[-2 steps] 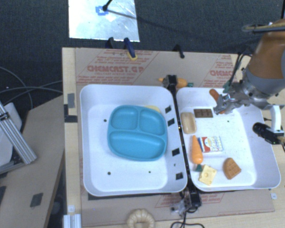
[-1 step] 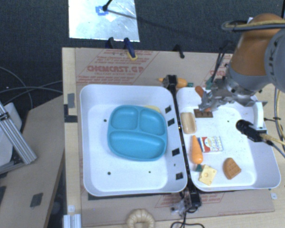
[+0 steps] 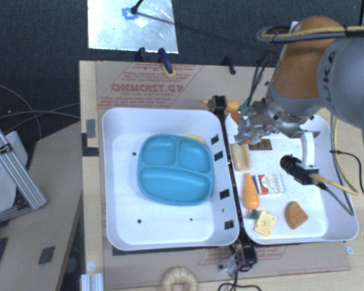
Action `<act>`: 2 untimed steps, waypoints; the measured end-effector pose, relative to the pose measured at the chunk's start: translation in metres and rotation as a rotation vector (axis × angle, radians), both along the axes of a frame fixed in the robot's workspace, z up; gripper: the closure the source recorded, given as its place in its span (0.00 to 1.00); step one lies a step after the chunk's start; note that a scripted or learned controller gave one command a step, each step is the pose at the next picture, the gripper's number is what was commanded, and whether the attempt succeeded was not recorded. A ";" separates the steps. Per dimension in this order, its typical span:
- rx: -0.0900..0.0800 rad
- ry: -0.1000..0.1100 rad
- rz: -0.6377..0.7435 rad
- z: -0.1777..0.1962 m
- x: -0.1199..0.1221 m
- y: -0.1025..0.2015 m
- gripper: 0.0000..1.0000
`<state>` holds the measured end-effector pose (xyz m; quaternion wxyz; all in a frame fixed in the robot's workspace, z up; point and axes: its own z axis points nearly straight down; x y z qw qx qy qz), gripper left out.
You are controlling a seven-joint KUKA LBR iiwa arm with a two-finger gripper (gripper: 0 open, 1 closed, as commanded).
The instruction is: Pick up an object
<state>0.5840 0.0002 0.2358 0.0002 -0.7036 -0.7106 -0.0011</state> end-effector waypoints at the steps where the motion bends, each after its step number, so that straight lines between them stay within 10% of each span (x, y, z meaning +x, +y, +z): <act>1: 0.000 0.001 -0.001 0.004 -0.010 0.050 1.00; 2: -0.001 0.000 -0.001 -0.003 -0.009 0.100 1.00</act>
